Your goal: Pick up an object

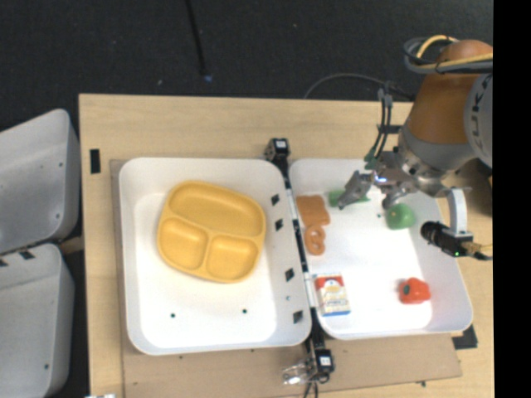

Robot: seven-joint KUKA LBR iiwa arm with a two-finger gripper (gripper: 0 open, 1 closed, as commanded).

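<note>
Spread-fingered, the grey two-finger gripper (380, 191) hovers in the right white bin (365, 317), beside a small green object (401, 215).

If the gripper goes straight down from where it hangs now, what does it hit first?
Probably bare floor of the right bin. The gripper hangs between two green objects, one at its left, another lower right. Depth is unclear, so a finger could clip either.

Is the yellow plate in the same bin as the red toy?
No, the yellow plate lies in the left bin, the red toy in the right bin.
</note>
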